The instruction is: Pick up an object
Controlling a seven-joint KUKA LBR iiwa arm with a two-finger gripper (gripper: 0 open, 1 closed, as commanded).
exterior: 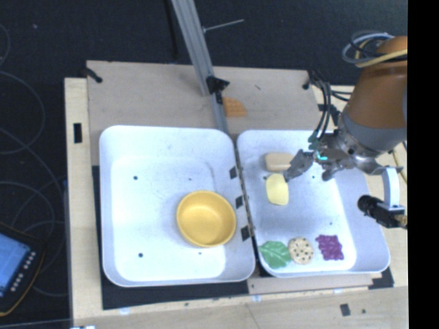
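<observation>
My gripper (312, 169) hangs over the upper middle of the right bin (357, 252), open, and I see nothing between its fingers. Its left finger (296, 165) ends just right of a beige block (277, 161). A pale yellow piece (277, 190) lies below that block. Along the bin's front edge sit a green leaf-shaped toy (274, 253), a cookie (300, 250) and a purple grape bunch (330, 247). A yellow bowl (206, 218) stands in the left bin (137, 184).
A grey metal post (195, 40) slants up from the ridge between the bins. An orange tag (234, 107) lies on the bench behind the bins. The arm's body (377, 108) looms over the right bin's far right corner.
</observation>
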